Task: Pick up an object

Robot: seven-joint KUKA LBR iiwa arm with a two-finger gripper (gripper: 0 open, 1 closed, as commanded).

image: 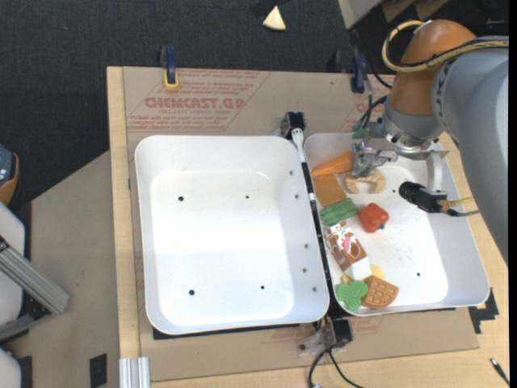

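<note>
The pincer stood low over the far end of the right-hand bin, the one nearer to the arm. It was just above a pale beige piece that looked like a small bread roll, and it seemed to touch this piece or almost touch it. From this view I could not tell if the pincer was spread or pressed together, and I could not see that anything was pinched in it. The beige piece lay on the floor of the bin, close beside an orange wedge and a flat brown slice, which were both on the side toward the wall between the two bins. A little nearer to the camera lay a green piece and a red piece, both apart from the beige one. In my judgement the step in hand was the reach down for the grasp, and the lift was not yet done. The next move called, I think, for closing on the beige piece alone, because the orange wedge was so near that it could be pushed or caught together with it. After that a straight lift was needed, clear of the bin wall.
</note>
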